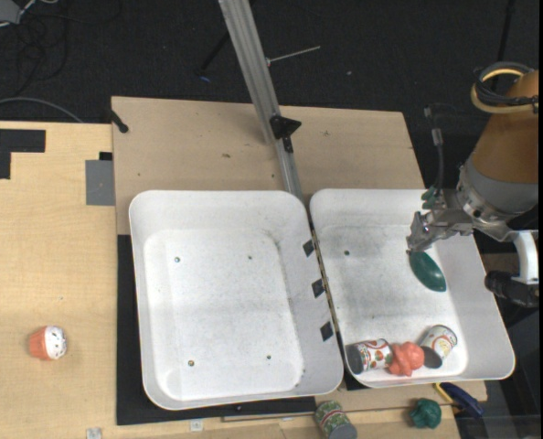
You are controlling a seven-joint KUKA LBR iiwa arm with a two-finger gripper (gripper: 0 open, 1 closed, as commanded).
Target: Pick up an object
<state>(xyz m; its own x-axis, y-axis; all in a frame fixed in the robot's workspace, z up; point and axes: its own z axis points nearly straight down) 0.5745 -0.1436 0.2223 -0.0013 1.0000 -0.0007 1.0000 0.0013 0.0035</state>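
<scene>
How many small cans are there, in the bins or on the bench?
3. Two lie in the right bin along its near edge: a red-labelled can and a yellow-labelled can. A third can sits on the bench, just outside the bins.

Speckled matt white bins (217, 210), pale wood bench (34, 245), ribbed metal rail (253, 62)

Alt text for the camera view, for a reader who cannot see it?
The gripper hangs over the right bin, just above a dark green object. Two small cans and a red toy lie along that bin's near edge, beside the left bin.
</scene>
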